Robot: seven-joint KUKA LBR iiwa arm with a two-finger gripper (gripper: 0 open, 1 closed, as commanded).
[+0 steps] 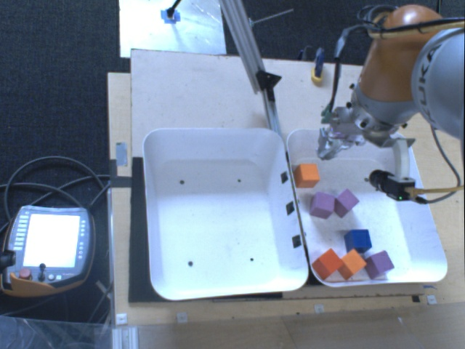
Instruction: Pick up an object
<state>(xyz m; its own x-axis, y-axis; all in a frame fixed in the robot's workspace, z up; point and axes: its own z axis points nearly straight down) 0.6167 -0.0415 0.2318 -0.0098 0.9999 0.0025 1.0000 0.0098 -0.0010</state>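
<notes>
At the far left, a handheld control pendant (47, 249) with a lit screen lies on the dark floor beside the bench (189, 86), its black cable looped above it.

The left bin (156, 195) is a shallow white tray resting on the bench. Its right wall stands just beside the right bin (429, 249), and three small dark clips sit along the seam between the two.

The right bin holds all the blocks:
- An orange block (306, 174) lies alone near the upper left corner, close to the seam.
- Two purple blocks follow in the middle of the bin: the left purple block (322, 205) and the right purple block (346, 201), touching or nearly touching.
- A blue block (358, 240) lies below them.
- Along the lower edge sits a cluster: a red-orange block (328, 263), a small orange block (352, 263) touching it, and a third purple block (379, 265) just beside that. The blue block rests against the top of this cluster.

The pincer (331, 149) hangs over the upper part of the right bin, above and slightly right of the lone orange block. No block lies between its fingers; whether they stand wide or narrow cannot be told. The grey arm with its orange band (396, 46) reaches in from the right.
</notes>
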